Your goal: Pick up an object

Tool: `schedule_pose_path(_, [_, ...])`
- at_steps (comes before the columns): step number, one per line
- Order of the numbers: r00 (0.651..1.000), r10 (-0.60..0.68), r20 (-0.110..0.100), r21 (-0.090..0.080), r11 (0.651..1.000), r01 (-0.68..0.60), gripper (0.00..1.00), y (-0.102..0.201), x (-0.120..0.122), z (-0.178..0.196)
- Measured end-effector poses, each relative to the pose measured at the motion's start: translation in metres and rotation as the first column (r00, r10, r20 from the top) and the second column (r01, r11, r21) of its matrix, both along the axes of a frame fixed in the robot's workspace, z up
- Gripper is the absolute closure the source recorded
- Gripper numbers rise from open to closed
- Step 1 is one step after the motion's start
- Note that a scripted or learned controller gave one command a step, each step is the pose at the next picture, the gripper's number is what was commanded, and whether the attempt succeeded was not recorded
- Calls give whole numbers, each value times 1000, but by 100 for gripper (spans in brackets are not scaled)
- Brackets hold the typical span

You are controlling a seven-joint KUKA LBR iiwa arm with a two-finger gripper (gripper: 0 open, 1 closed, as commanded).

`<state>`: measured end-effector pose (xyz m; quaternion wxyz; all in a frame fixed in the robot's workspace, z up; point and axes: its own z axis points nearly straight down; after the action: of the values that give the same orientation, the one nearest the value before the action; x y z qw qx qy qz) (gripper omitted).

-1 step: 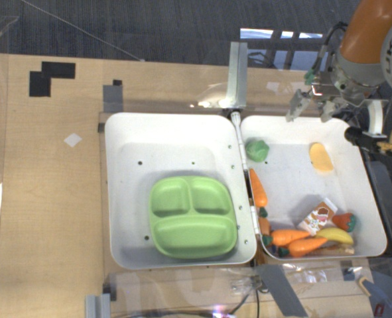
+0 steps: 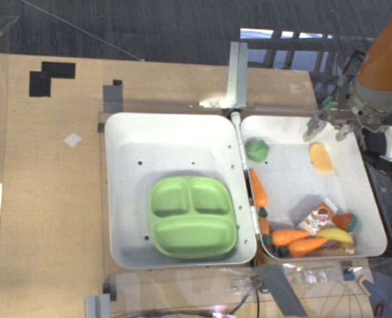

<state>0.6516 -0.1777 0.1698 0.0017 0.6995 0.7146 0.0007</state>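
Over right bin [image 2: 285,167], far edge: gripper [image 2: 327,132], fingers spread apart, nothing between them. Yellow piece [image 2: 322,158] lies just below it on the bin floor, untouched. Carrots [image 2: 295,237] and banana [image 2: 335,236] heaped at near corner. Judged: pick not yet made; descent, closing and lift remain.

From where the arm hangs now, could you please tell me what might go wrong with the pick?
1. The gripper hangs over the right white bin's far end, its jaws open and holding nothing; the flat yellow-orange piece below looks thin and may slip.
2. The orange toy carrots, yellow toy banana and small printed packet lie crowded in the near corner, so a grasp there could catch two.
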Motion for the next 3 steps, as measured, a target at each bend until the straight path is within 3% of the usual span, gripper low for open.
schedule_pose_path(1, [998, -63, 3, 1, 998, 63, 0, -27, -2, -79])
schedule_pose_path(2, [998, -58, 9, 0, 998, 58, 100, -26, 1, -66])
schedule_pose_path(3, [998, -58, 9, -1, 998, 58, 0, -26, 1, -66])
